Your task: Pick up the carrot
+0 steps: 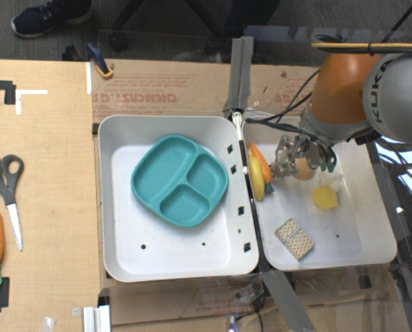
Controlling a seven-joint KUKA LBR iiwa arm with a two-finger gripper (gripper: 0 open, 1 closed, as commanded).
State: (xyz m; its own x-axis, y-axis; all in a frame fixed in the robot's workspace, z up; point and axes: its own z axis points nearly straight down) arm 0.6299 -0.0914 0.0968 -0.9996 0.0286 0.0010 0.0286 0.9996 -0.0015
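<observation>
Carrot sits in the right bin, tight against the left wall next to a yellow banana-like piece. Long axis runs roughly along that wall, slightly diagonal. Gripper hangs just right of it, near, so the carrot lies to the jaws' left. Can't tell jaw opening: wrist clutter hides it. Nothing visibly held.

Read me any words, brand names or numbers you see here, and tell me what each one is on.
"KU", white letters, cut off by the frame edge: on the grey arm.
Red print on the cardboard behind the bins: appears upside down and too blurred to read.
Patterned packet in the right bin: markings too small to read.
</observation>
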